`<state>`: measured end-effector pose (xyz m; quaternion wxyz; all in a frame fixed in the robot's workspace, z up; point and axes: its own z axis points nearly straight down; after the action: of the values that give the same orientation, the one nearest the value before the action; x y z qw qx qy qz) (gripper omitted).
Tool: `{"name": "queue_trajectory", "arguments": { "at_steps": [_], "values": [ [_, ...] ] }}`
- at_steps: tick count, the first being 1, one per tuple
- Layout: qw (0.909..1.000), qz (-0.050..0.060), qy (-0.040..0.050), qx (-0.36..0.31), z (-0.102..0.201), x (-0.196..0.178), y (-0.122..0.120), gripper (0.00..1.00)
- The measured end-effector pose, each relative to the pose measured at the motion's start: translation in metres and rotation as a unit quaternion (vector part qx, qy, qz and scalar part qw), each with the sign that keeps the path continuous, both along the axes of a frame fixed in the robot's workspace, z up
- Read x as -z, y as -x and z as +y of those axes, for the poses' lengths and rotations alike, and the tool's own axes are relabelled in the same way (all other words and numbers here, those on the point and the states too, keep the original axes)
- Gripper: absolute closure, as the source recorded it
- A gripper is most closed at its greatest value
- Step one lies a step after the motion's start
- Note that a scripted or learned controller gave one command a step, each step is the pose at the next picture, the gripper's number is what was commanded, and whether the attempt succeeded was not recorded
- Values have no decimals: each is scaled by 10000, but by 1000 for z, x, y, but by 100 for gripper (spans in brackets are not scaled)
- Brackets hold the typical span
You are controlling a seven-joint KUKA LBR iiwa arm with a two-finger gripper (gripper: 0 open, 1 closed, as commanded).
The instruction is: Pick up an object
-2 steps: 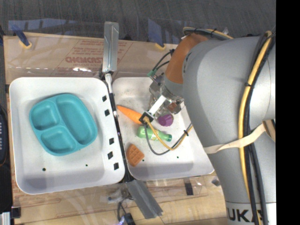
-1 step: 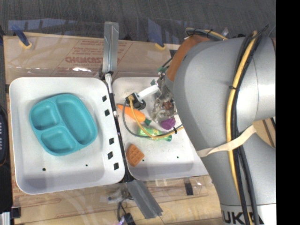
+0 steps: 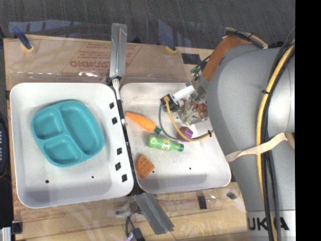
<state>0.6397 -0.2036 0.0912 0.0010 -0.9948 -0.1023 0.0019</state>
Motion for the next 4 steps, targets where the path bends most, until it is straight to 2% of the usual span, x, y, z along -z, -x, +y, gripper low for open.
{"name": "queue_trajectory", "arguments": {
  "at_steps": [1, 3, 4],
  "values": [
    [10000, 25, -26, -46, 66, 2, -9, 100],
    [10000, 1, -11, -12, -5, 0, -12, 100],
    [10000, 19, -19, -11, 11, 1, -11, 100]
  ]
}}
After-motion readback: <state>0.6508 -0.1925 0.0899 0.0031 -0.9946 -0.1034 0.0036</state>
